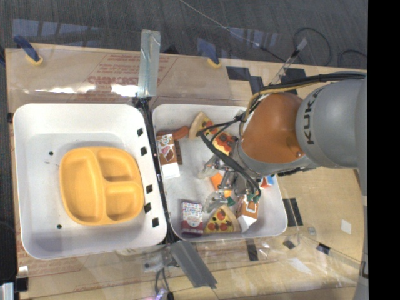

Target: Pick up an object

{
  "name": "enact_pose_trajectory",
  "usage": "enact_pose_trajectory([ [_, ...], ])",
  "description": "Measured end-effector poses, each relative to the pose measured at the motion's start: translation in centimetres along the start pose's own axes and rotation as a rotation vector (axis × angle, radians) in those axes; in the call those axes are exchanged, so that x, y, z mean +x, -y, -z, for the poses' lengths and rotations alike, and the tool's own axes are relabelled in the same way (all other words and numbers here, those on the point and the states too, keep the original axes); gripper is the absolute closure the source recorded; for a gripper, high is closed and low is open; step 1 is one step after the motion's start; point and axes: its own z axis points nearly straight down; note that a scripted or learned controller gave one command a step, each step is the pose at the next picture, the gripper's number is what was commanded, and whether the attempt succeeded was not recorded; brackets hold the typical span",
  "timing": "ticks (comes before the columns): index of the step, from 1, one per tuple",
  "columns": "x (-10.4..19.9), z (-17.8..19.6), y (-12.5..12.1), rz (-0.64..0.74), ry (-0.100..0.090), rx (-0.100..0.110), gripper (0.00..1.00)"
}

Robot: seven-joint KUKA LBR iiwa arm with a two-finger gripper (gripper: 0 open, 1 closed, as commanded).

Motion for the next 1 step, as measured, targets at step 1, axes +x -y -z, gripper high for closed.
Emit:
enact_pose_trajectory([
  [1,-0.16,1.07,-0.07,0.004,0.003,0.000,1.00],
])
